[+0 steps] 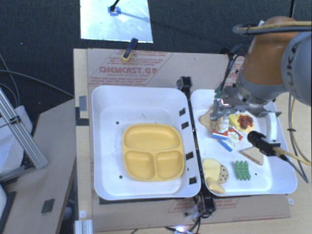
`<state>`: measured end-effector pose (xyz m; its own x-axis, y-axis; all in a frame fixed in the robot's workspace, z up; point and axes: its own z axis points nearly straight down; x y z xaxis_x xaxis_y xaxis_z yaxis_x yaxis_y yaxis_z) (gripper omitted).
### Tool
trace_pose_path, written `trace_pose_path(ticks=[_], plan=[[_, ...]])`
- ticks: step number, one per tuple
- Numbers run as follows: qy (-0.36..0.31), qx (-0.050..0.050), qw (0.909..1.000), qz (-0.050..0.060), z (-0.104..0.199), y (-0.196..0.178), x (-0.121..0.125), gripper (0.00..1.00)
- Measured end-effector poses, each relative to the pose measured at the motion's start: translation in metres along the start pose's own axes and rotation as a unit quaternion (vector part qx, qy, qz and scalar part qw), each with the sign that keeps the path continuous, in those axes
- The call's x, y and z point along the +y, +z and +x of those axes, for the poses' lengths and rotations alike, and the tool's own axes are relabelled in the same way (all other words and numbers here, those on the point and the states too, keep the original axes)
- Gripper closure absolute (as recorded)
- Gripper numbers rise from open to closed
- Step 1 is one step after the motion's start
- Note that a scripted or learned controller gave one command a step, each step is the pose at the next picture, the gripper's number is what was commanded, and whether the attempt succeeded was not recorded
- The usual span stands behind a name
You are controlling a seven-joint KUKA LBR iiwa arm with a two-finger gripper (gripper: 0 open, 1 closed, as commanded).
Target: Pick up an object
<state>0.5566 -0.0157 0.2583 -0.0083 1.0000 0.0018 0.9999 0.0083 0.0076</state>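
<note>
Two shallow white bins sit side by side on the bench [83, 72]. The left bin [107, 106] holds a yellow divided tray [152, 151] with three compartments, lying flat near the bin's middle.

The right bin [280, 177] carries the small items. Near its front edge lie a pale yellow round piece [211, 168], a cookie-like piece with dark specks [223, 173] touching it, and a green ridged piece [242, 170] just to the right. A tan triangular wedge [251, 155] lies further right, partly under a black fitting with a cable. Toward the bin's middle sit a white, red and blue packet [227, 138] and a yellow item with a red patch [242, 121], close together. A tan flat piece [206, 119] lies by the bin's left wall.

The grey arm with its orange band [265, 52] reaches in from the right, and the tool [220, 107] hangs low over the upper-left part of the right bin, just above the tan flat piece and the packet. Its metal end is blurred and seen from above, so I cannot tell whether it is released or clenched, and nothing can be made out as gripped in it.
</note>
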Motion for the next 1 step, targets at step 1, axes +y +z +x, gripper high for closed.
trace_pose_path(ticks=[1], plan=[[0.001,-0.001,1.0000,0.004,0.0252,0.0179,0.0086,1.00]])
